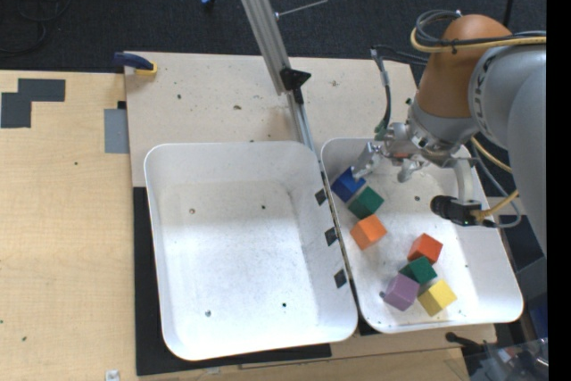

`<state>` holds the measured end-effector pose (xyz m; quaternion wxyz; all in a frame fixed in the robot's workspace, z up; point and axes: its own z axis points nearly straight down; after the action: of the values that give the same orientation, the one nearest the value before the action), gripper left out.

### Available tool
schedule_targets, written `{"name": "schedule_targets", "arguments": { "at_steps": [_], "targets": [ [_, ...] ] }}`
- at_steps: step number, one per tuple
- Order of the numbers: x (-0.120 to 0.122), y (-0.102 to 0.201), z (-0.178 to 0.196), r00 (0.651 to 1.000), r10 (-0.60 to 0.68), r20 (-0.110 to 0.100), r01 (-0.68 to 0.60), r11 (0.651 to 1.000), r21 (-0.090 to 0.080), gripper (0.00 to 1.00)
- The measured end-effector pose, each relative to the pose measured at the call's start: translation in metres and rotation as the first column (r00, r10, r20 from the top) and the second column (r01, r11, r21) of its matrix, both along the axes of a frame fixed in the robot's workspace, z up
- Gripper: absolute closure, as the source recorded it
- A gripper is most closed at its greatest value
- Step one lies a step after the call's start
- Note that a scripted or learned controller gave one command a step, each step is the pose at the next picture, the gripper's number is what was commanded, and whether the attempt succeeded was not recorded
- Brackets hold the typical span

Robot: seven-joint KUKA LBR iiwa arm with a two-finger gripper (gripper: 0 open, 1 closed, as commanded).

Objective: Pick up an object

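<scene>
Several coloured blocks lie in the right bin (500, 299). A blue block (346, 186), a green block (366, 202) and an orange block (368, 231) sit along its left wall. A red-orange block (427, 247), a dark green block (417, 270), a purple block (401, 291) and a yellow block (436, 297) cluster near the front. My gripper (385, 169) hangs over the bin's back left part, just right of and above the blue block. It is open, its fingers spread with nothing between them.
The left bin (232, 254) adjoins the right one, with black clips along the shared wall. A slanted aluminium bar (268, 31) rises behind the bins. The arm's grey body and cables cover the right bin's back right corner.
</scene>
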<state>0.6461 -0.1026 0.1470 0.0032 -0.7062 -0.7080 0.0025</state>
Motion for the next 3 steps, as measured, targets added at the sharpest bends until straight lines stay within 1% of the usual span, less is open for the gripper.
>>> {"name": "schedule_targets", "arguments": {
  "at_steps": [1, 2, 3],
  "targets": [
    [0.006, -0.001, -0.026, 1.0, 0.0, 0.026, 0.0, 1.0, -0.004, 0.0],
    [0.007, -0.001, -0.016, 1.0, -0.003, 0.028, 0.003, 1.0, -0.002, 1.0],
    [0.002, -0.005, 0.045, 1.0, -0.004, 0.012, 0.004, 1.0, -0.002, 1.0]
  ]
}}
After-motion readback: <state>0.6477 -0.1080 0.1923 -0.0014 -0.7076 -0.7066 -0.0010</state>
